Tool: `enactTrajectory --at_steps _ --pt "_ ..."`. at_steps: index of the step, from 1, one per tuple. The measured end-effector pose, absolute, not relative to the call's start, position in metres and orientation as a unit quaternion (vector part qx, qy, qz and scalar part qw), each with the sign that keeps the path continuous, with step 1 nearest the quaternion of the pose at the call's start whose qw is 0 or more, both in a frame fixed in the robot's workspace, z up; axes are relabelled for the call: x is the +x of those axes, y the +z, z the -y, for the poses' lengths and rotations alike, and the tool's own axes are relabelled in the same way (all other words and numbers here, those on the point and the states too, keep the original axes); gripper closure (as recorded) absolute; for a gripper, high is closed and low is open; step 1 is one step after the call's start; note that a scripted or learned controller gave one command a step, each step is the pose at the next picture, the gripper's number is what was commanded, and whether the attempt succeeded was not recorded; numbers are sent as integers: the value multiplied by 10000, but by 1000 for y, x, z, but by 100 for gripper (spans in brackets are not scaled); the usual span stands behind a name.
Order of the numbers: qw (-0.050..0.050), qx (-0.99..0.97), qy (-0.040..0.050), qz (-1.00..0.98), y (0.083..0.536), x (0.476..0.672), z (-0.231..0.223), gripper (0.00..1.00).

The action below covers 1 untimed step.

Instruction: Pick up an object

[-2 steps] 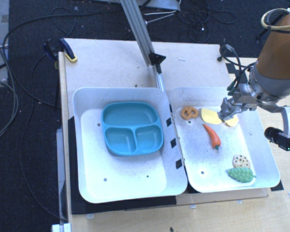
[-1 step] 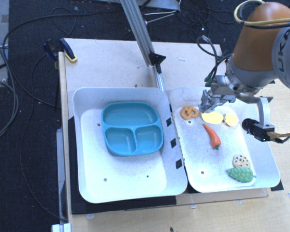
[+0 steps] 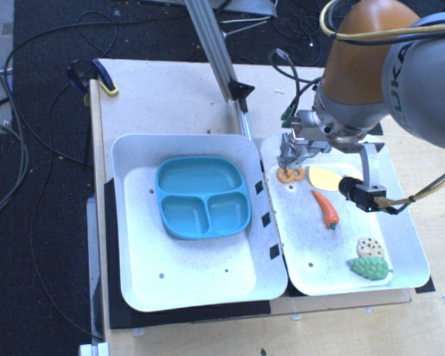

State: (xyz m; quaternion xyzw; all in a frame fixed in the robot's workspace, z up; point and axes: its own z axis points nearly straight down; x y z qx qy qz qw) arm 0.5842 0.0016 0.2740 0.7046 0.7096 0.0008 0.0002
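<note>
Pretzel (image 3: 289, 174) lay in the right bin (image 3: 400, 221), directly under the gripper (image 3: 291, 156), just toward six o'clock of its tips. Whether those tips were parted or closed could not be told. Yellow piece (image 3: 325, 177) sat at three o'clock.

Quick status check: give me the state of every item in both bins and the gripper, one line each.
gripper: low over the pretzel, right bin's back left corner.
pretzel: flat on the bin floor, under the gripper.
yellow piece: lying flat beside the pretzel.
chili pepper: lying flat, mid-bin.
cracker: flat, touching the green piece.
green piece: resting near the front edge.
blue tray: upright in the left bin.
</note>
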Motion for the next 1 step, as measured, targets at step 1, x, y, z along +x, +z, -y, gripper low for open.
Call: enactTrajectory --at_steps 1 --pt "5 7044 9 -7098 269 597 -55 100"
